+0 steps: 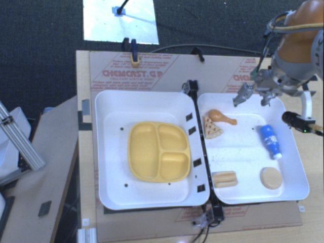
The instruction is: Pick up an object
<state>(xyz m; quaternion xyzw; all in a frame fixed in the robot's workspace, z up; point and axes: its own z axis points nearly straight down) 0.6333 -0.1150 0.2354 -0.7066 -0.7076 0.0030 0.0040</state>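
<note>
My gripper [251,95] hangs open over the back edge of the right bin [243,171], with nothing between its fingers. Just below and left of it lies a brown chicken drumstick [221,116]. A pizza slice [211,127] rests beside the drumstick near the bin divider. A blue bottle [270,141] lies toward the right side. At the front of the bin sit a hot dog bun [224,178] and a round tan cookie [271,177].
The left bin [114,105] holds a yellow divided plate [159,151]. Black clips run along the seam between the bins [196,135]. A blue and yellow clamp [134,52] stands at the back of the cardboard base.
</note>
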